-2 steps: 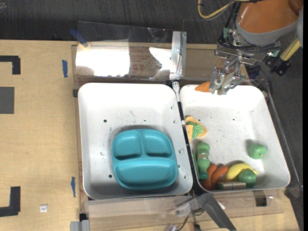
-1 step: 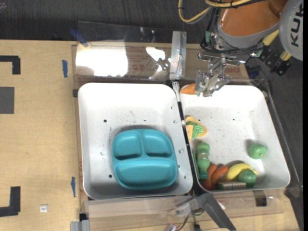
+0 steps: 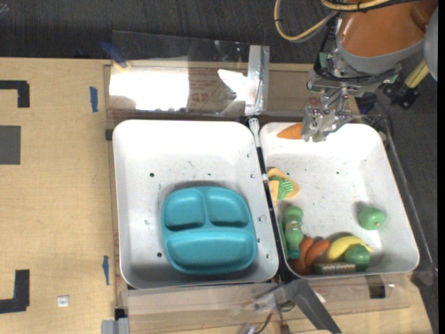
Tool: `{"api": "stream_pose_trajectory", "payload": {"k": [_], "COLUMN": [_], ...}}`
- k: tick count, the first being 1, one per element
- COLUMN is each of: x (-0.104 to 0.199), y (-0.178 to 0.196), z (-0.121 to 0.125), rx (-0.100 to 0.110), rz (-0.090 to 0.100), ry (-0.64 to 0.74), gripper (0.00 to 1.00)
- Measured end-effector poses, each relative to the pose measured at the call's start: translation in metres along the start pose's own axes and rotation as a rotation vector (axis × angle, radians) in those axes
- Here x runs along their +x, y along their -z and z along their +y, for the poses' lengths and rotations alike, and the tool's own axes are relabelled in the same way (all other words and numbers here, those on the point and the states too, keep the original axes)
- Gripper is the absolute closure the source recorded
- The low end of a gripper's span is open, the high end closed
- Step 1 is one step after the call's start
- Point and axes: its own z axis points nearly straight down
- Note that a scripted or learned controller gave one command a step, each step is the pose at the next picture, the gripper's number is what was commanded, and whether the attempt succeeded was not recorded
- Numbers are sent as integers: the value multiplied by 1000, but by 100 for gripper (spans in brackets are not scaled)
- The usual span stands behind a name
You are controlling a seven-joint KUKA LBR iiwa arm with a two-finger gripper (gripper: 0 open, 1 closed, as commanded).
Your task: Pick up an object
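Note:
My gripper (image 3: 320,129) hangs over the far left corner of the right bin (image 3: 389,179), under the orange wrist band. A small orange piece (image 3: 289,131) lies at the bin's far rim, right beside the gripper on its left; whether they touch is unclear. Nothing is visibly held. Other toy foods lie in this bin: a yellow and green piece (image 3: 281,185) by the left wall, a green round fruit (image 3: 372,218) at the right, and a pile near the front with a green piece (image 3: 293,223), orange carrots (image 3: 313,249) and a yellow banana (image 3: 345,243).
The left bin (image 3: 139,152) holds a teal divided plate (image 3: 207,229) toward its front. A shiny clear panel (image 3: 188,82) stands behind the bins. Yellow cables (image 3: 299,19) loop off the arm above the right bin.

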Motion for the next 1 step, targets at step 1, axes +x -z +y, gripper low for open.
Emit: {"api": "stream_pose_trajectory", "payload": {"k": [1], "x": [9], "y": [29], "z": [-2], "rx": [7], "rz": [-1], "ry": [142], "gripper": [100]}}
